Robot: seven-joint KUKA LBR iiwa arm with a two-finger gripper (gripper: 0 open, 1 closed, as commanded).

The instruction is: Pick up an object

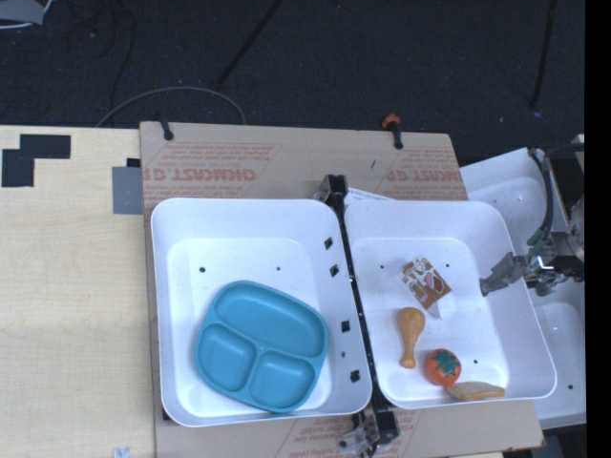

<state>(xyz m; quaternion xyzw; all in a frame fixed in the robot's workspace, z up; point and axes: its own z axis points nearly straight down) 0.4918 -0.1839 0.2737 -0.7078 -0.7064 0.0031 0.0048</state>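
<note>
Dark floor with loose cables is seen behind the bench, and a pale wood surface is seen at far left. Two white bins are set side by side on a cardboard sheet (pixel 286 160). A blue divided plate (pixel 260 345) is held in the left bin (pixel 181 227), lying flat toward its near wall. Four candidates are held in the right bin (pixel 477 219): a small printed packet (pixel 426 282), a tan drumstick-shaped toy (pixel 410 334) just below it, an orange-red ball (pixel 442 366), and a tan flat piece (pixel 474 390) touching the near wall. The drumstick's long axis runs roughly near-to-far. The gripper (pixel 498 278) is seen at the right bin's right rim, apart from all items; whether it is open or closed cannot be told. The packet is judged nearest, lying to the gripper's left at about the same depth.
</note>
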